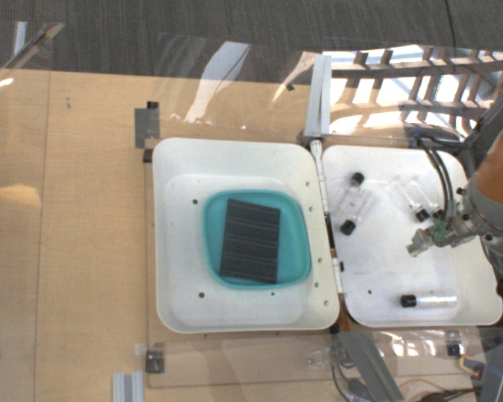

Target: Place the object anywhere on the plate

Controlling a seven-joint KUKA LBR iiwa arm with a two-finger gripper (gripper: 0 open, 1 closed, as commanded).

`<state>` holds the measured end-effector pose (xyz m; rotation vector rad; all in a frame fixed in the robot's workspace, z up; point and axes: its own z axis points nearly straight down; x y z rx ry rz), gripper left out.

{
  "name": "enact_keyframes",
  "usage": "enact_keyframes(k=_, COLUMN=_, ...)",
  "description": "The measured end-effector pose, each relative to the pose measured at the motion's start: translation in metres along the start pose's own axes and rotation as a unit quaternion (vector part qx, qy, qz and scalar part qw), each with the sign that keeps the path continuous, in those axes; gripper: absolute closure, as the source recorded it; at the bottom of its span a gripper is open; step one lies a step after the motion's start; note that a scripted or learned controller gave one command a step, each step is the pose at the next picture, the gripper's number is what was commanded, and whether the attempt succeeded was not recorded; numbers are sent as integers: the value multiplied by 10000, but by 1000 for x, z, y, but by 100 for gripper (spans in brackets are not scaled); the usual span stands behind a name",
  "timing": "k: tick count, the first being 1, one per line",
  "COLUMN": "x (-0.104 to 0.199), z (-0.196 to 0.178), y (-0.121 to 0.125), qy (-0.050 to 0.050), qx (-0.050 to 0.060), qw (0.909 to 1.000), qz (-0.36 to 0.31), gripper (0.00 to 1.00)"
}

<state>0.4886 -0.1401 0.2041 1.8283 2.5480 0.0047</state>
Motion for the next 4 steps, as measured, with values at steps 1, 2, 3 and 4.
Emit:
enact_keyframes(k=1, x=42, z=114, y=18, qy=-17, qx=-52, qw=9989, qz=-471, gripper=100)
enact_keyframes(k=2, x=127, z=18, y=96, qy=1, qx=-20, qw=9941, qz=-1080, gripper=100)
enact_keyframes(k=3, x=127, z=18, y=96, qy=2, qx=-18, qw=9941, qz=-1081, gripper=0)
enact_keyframes(k=4, x=144, z=19, y=151, qy=4, qx=-10, qw=9950, qz=-995, gripper=0)
